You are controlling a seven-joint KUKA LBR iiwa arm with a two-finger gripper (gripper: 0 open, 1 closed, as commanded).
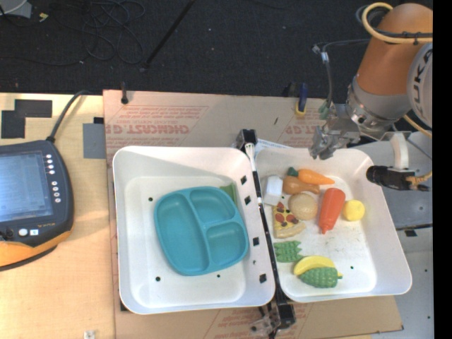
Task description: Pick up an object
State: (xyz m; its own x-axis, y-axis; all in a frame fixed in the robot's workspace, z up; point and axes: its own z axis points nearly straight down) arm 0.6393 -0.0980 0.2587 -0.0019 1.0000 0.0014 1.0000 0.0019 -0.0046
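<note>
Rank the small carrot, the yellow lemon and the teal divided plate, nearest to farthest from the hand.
From the hand, at the right bin's far edge:
1. Small carrot, just below it.
2. Yellow lemon, toward the bin's right side.
3. Teal divided plate, in the left bin.

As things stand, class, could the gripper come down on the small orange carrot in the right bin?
Probably yes. The gripper hangs over the right bin's far edge, close to the small carrot. Nothing lies on top of the carrot, though other toy food crowds its near side.
</note>
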